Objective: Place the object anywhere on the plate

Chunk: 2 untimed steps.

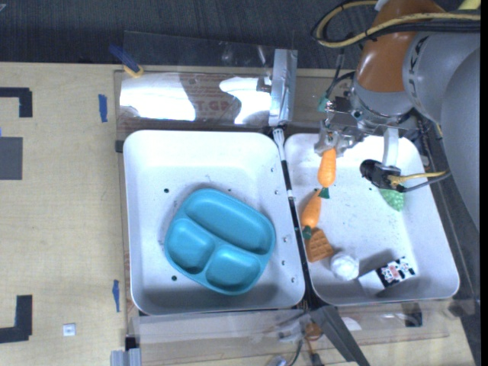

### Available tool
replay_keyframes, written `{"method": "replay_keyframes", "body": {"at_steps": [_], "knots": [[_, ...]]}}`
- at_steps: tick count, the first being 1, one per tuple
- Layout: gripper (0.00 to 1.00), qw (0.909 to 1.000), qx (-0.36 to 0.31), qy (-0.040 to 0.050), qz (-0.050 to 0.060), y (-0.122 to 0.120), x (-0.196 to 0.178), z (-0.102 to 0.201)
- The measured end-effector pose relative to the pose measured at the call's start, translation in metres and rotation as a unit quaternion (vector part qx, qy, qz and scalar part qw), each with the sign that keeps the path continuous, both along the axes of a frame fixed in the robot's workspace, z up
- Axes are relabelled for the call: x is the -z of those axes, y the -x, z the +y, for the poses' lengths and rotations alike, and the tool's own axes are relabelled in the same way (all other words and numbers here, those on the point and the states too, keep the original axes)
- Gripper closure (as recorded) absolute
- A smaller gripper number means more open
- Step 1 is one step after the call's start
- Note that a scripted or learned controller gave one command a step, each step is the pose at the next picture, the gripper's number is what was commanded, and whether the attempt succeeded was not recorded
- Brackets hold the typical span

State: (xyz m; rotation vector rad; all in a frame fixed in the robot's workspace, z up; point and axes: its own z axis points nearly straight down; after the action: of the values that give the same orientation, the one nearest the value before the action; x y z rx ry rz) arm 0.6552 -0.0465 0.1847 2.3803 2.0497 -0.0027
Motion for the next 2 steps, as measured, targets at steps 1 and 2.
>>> {"method": "replay_keyframes", "body": {"at_steps": [1,2], "knots": [[1.0,0.9995,-0.032,-0.0007,-0.002,-0.012,0.0,0.064],[1.0,0.9979,0.065,-0.0015,0.002,0.062,0.001,0.141]]}}
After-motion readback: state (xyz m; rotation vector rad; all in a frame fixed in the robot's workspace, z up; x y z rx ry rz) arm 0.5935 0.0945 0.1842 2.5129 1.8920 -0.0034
